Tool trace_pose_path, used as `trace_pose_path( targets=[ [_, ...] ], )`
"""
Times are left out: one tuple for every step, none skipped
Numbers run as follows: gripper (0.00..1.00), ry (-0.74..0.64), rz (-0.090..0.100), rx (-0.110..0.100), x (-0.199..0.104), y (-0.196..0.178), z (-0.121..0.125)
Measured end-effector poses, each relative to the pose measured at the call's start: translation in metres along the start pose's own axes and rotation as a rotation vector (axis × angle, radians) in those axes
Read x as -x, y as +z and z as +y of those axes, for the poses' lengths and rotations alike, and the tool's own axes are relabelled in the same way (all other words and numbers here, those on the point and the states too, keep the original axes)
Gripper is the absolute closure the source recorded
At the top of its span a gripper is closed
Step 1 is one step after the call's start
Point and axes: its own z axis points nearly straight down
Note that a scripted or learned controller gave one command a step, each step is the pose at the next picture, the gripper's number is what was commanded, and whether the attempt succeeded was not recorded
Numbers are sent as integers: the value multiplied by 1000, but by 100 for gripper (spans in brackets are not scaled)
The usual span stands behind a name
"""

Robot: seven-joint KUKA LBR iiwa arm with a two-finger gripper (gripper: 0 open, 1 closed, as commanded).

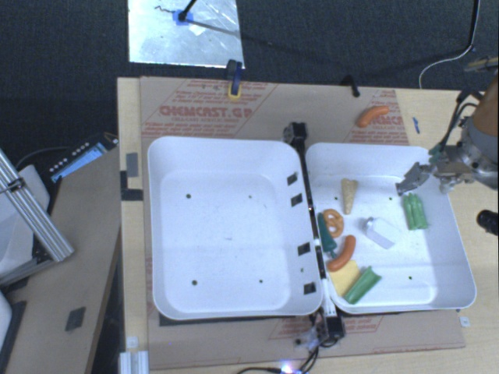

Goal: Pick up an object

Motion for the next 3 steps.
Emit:
trace_pose_path(
  targets=[
    [0,-6,4,-6,-57,97,31],
    [0,-8,0,5,-110,123,93],
    [100,-4,-1,5,-106,110,92]
  ],
)
